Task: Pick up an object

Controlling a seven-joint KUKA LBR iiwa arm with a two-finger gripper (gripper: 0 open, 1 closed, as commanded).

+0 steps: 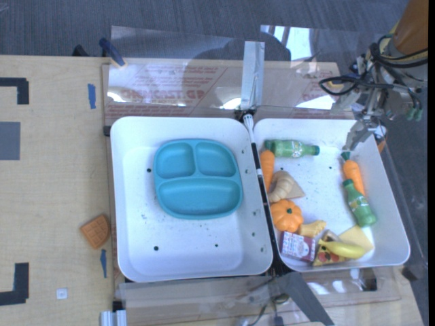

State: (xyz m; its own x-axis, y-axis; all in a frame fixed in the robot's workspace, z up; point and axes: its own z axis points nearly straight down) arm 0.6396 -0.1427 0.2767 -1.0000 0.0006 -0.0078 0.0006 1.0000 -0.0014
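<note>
My gripper (pixel 362 133) hangs over the far right corner of the right bin (pixel 394 209), just above the top end of an orange carrot (pixel 353 174); nothing shows in its grip. Below that carrot lies a green bottle (pixel 361 206). Along the bin's near edge are a yellow banana (pixel 348 247) and a red carton (pixel 298 245). An orange pumpkin (pixel 286 214), a beige shell-like piece (pixel 284 185), a second carrot (pixel 267 168) and another green bottle (pixel 291 148) line the bin's left side.
The left bin (pixel 136 236) holds a blue divided plate (pixel 198 177). A brown waffle-like piece (pixel 96 230) lies on the wooden bench left of the bins. A clear panel (pixel 204 80) stands behind both bins. Cables (pixel 367 73) hang by the wrist.
</note>
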